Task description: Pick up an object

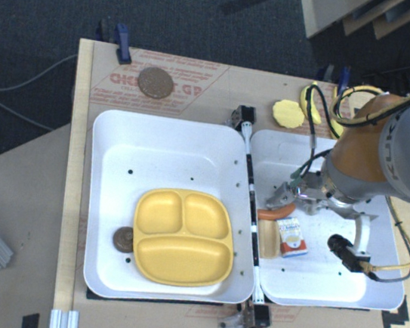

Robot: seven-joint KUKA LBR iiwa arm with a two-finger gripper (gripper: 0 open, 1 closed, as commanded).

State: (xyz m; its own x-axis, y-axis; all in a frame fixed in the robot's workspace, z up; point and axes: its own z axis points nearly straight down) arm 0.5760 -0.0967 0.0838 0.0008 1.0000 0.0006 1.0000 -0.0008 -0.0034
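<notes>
Orange-banded grey arm (pixel 391 141) hangs over our right white bin (pixel 323 292); gripper (pixel 291 199) sits low by an orange curved object (pixel 279 207), beside a small white-and-orange carton (pixel 292 237), label unreadable. Yellow three-compartment plastic plate (pixel 181 236) fills left bin (pixel 110 183).

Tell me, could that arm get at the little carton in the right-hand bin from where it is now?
Probably yes. The gripper hangs just above the small carton in the right bin, and nothing lies over the carton; an orange object and a tan block sit close beside it.
</notes>
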